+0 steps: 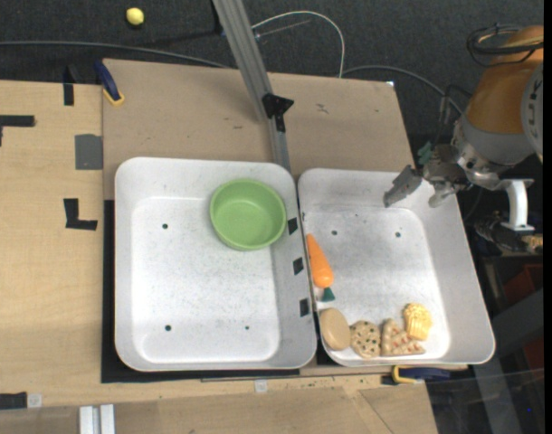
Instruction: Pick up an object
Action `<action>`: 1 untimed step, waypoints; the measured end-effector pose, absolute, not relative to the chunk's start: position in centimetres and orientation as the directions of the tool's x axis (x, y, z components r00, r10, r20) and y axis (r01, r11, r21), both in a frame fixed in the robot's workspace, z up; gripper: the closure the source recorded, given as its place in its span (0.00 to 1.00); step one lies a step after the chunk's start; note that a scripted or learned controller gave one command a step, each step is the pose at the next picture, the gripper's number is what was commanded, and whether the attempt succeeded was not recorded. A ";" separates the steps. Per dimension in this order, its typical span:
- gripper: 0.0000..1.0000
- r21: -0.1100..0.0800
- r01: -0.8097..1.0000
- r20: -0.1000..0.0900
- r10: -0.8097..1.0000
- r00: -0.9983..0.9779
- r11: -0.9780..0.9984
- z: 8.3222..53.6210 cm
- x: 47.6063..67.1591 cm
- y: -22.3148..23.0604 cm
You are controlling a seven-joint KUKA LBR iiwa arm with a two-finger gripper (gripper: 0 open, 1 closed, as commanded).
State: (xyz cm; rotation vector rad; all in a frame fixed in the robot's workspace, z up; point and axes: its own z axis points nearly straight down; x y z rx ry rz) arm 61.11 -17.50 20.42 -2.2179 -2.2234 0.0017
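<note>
Toy foods [375, 334] line the right bin's [457, 260] six o'clock rim; at one o'clock, the gripper [421, 188] hangs spread open, holding nothing.

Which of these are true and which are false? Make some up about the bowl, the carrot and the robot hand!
1. The green bowl sits in the left bin. True.
2. The carrot lies inside the bowl. False: it lies in the right bin, by its left wall.
3. The gripper holds the carrot. False: nothing is between its fingers; it hangs over the right bin's upper right corner with its fingers apart.
4. The cookie lies near the right bin's bottom edge. True.
</note>
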 end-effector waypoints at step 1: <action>0.00 -0.002 1.000 0.000 1.000 -0.002 0.002 20.4 61.1 -17.5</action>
